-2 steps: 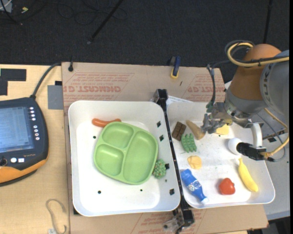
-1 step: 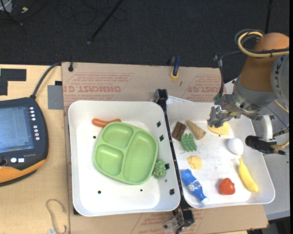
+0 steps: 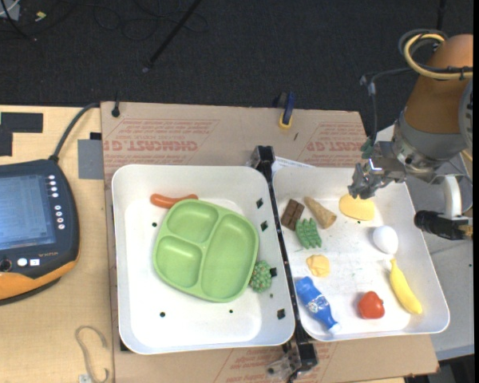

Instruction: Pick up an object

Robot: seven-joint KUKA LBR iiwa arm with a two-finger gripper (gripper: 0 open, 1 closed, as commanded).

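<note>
My gripper (image 3: 362,188) hangs over the back of the right bin (image 3: 431,282), its dark fingers just above and left of a flat yellow piece (image 3: 358,208). Nothing shows between the fingers. Below lie a white egg (image 3: 384,238), a yellow banana (image 3: 404,288), a red pepper (image 3: 371,305), a blue wrapped item (image 3: 314,302), a small yellow lump (image 3: 318,265), a green spiky toy (image 3: 308,233), a brown block (image 3: 292,212) and a tan cone (image 3: 321,211).
The left bin (image 3: 136,309) holds a green divided plate (image 3: 205,248), an orange carrot (image 3: 172,199) behind it and a green bumpy ball (image 3: 261,277) at its right edge. A tablet-like pendant (image 3: 24,226) lies left of the bins.
</note>
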